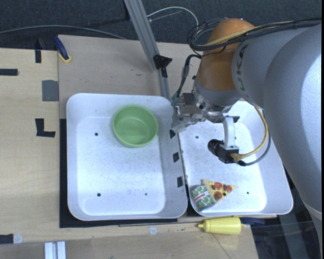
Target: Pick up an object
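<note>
A green bowl (135,125) sits upright in the back half of the left bin (86,198). A pizza-slice toy (220,188) and a small green and red packet (201,197) lie together at the front left of the right bin (264,198). My gripper (179,124) hangs over the back left corner of the right bin, close to the divider between the bins, just right of the bowl and well behind the pizza slice. I see nothing held in it.
A yellow squeeze bottle (222,225) lies on the bench just in front of the right bin. A slanted grey pole (146,31) rises behind the bins. The arm's bulk covers the right bin's back and right side.
</note>
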`<state>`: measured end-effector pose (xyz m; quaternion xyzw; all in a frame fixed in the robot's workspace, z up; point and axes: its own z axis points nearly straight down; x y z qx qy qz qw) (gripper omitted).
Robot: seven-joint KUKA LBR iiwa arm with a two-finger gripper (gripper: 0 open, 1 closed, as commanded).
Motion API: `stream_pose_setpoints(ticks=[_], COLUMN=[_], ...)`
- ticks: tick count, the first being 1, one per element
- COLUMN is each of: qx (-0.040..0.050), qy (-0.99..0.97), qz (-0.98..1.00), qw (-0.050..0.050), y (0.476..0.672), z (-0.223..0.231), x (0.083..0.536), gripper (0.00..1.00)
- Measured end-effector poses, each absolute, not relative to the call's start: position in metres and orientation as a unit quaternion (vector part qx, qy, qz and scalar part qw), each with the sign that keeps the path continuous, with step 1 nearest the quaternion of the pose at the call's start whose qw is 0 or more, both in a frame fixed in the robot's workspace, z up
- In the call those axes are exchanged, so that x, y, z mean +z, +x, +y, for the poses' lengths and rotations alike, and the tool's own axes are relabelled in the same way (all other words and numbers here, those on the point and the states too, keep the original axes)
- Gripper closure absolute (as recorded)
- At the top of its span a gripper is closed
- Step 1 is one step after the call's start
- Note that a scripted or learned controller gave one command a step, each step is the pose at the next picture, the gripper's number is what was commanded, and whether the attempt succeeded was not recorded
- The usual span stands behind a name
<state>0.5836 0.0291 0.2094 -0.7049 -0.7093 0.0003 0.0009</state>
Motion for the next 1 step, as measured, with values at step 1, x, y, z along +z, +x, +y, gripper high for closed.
stream_pose_setpoints(ticks=[1], qx=[-0.0009], qy=[-0.705], qz=[-0.710], qw=[0.000], y=[0.6074], z=[0.0781], x=[0.2248], gripper=[1.00])
